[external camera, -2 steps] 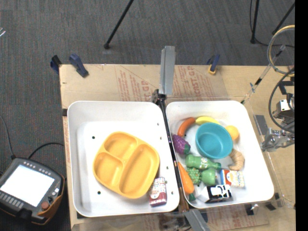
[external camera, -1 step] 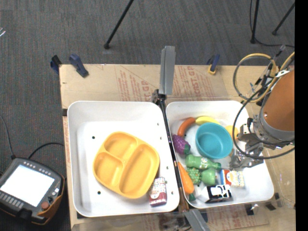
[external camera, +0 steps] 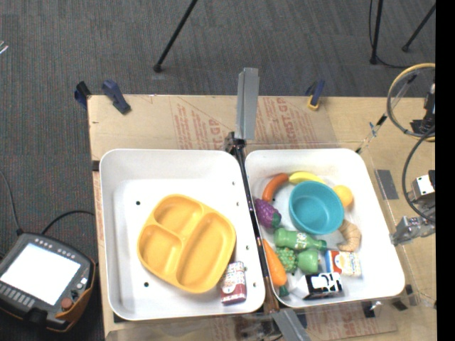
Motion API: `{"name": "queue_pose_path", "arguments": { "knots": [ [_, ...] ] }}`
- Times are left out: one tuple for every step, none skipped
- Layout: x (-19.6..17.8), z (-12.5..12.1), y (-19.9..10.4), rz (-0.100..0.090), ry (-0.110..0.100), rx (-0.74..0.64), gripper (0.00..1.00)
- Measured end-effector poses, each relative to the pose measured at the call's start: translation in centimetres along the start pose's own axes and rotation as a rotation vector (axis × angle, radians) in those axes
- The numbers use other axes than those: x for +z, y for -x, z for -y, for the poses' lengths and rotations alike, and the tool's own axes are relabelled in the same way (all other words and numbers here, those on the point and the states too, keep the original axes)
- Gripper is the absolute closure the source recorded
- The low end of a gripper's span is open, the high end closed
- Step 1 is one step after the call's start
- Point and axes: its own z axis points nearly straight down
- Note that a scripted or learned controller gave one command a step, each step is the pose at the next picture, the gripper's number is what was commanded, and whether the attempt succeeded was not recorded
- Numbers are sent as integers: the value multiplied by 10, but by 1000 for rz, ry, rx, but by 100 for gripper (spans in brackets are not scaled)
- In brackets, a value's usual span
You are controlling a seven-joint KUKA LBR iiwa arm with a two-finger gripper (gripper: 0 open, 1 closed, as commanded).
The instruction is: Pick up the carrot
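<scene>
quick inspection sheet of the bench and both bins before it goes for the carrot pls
surface: cardboard-covered bench bearing a left bin and a right bin, side by side
job's things: carrot lying along the right bin's left wall, near the front
clutter: yellow divided plate and small can in the left bin; teal bowl, purple grapes, green bottle and other toy foods in the right bin
grippers: nothing seen
cables: black and yellow loops at the right of the bench
surroundings: teach pendant on the floor at left, blue clamps on the bench's far edge
</scene>
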Motion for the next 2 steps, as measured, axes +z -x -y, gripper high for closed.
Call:
{"name": "queue_pose_path", "arguments": {
  "knots": [
    [-41, 2, 3, 2, 1, -248, 100],
    [72, -6, 37, 8, 13, -309, 100]
  ]
}}
